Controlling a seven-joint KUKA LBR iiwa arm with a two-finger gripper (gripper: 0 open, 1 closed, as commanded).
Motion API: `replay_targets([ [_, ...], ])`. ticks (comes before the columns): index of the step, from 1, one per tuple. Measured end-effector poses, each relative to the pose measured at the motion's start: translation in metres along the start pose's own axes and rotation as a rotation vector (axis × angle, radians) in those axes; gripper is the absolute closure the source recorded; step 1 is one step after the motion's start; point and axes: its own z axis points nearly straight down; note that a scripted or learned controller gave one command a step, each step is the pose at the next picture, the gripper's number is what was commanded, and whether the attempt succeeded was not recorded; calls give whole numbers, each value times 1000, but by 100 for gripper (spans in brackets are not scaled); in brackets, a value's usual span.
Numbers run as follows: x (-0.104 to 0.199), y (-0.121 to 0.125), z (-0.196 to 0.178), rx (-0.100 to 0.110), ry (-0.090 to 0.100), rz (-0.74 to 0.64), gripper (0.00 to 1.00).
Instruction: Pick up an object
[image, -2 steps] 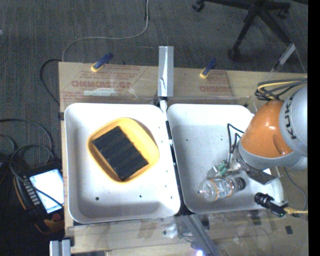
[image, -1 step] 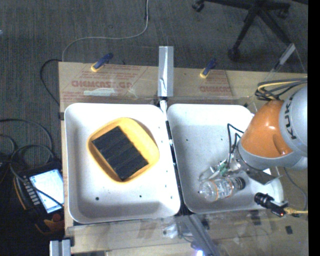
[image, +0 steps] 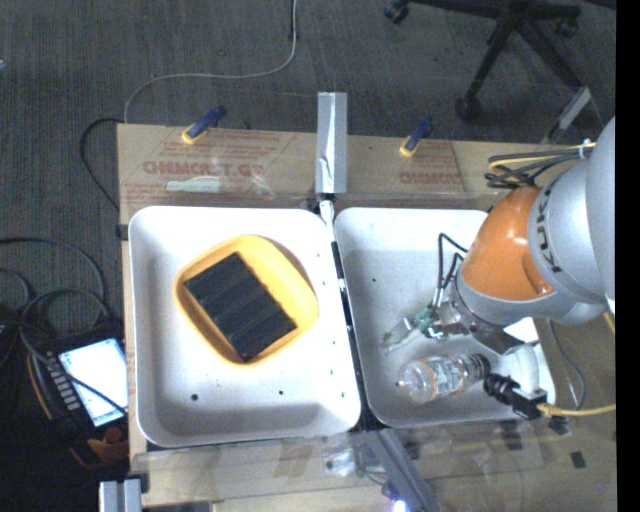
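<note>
Gripper (image: 424, 321) low in the right white bin (image: 400, 240), open or closed impossible to tell; clear plastic bottle (image: 441, 376) lies on its side just beside it, yellow oval dish (image: 302, 288) well apart.

The left bin (image: 150, 300) and the right bin (image: 390, 250) are white. The dish (image: 290, 268) is yellow, and the block (image: 242, 305) on it is black with parallel ridges. The bottle (image: 440, 375) is clear. The arm (image: 590, 230) is grey with an orange band (image: 505, 255). The cardboard (image: 230, 170) is brown with faded red print, and both clamps (image: 203, 124) are blue and yellow.
</note>
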Motion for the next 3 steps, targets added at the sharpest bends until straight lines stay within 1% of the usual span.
replay_targets([
  [1,-72,39,-59,13,2,155,0],
  [2,-55,90,-95,13,1,258,0],
  [3,-63,3,-99,14,3,61,0],
])
